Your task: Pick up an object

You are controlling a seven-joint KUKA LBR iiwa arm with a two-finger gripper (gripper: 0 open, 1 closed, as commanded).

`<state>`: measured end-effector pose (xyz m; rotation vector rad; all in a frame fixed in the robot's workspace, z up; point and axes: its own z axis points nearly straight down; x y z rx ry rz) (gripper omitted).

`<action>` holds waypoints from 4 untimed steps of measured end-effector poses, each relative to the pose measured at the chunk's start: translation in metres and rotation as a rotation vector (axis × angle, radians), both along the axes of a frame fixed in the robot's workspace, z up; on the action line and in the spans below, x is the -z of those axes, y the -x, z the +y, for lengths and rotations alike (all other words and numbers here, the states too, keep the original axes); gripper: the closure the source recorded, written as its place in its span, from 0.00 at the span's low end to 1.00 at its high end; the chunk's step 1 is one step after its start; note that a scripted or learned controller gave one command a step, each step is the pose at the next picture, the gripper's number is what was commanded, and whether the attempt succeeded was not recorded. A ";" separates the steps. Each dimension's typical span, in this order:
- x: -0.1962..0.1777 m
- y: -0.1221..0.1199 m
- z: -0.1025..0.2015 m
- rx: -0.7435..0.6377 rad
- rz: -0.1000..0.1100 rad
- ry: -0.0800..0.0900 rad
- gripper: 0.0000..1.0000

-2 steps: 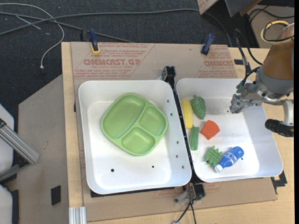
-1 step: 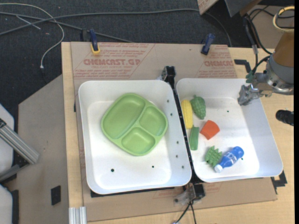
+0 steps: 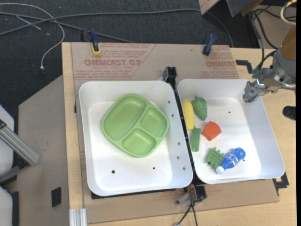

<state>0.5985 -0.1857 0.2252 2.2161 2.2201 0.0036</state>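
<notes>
The right bin [image 3: 263,126] holds several small toys: a yellow corn cob [image 3: 188,115], a dark green bumpy fruit [image 3: 200,107], an orange block [image 3: 211,130], a green pod [image 3: 195,139], a green leafy piece [image 3: 214,157] and a blue bottle [image 3: 232,159]. The gripper [image 3: 249,92] hangs over the bin's far right corner, well away from the toys, with nothing seen in it. Its arm comes in from the right edge.
The left bin [image 3: 94,173] carries a light green divided plate [image 3: 136,125]. Two clamps [image 3: 95,45] [image 3: 209,44] hold the cardboard sheet at the back. Cables lie on the dark floor at the far left.
</notes>
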 end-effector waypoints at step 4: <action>0.024 -0.021 0.235 -0.005 0.004 -0.004 1.00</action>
